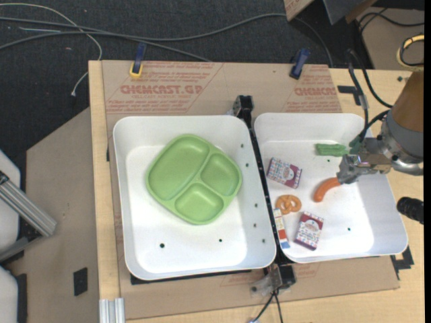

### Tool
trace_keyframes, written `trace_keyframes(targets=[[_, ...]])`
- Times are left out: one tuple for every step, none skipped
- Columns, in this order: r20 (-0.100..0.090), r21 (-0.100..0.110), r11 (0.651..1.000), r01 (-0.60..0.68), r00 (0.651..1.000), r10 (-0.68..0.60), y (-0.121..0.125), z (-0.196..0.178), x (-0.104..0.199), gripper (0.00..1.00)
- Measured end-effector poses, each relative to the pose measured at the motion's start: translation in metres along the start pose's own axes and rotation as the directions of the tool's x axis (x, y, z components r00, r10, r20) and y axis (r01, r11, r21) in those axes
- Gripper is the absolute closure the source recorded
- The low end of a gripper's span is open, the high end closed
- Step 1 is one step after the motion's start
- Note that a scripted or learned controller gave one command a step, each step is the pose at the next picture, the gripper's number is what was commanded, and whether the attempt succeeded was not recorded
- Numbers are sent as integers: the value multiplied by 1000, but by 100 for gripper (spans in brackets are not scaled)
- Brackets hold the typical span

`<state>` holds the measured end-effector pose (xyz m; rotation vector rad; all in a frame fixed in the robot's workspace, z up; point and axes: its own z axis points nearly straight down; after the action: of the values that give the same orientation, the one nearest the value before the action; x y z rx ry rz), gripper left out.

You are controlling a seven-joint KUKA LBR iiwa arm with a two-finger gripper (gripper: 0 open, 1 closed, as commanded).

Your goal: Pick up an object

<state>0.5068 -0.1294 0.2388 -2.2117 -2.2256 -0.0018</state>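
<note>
Left bin: you have one green divided plate. Right bin: a small carton, a pretzel, a second carton, an orange sausage, a green piece. Gripper: just above the sausage's right end; you cannot tell its state.

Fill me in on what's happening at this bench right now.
A grey robot arm reaches in from the right over the right-hand bin, trying to pick something up. Its tool sits low, right at the upper end of an orange sausage-shaped item; whether it has a grip is unclear. Also in that bin: a green piece, two small purple-and-white packets, a pretzel and a small stick-shaped pack. The left-hand bin holds a green divided plate.
</note>
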Motion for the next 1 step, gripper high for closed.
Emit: trace_keyframes(targets=[[0,1,1000,-1,1000,1,16,12,49,100]])
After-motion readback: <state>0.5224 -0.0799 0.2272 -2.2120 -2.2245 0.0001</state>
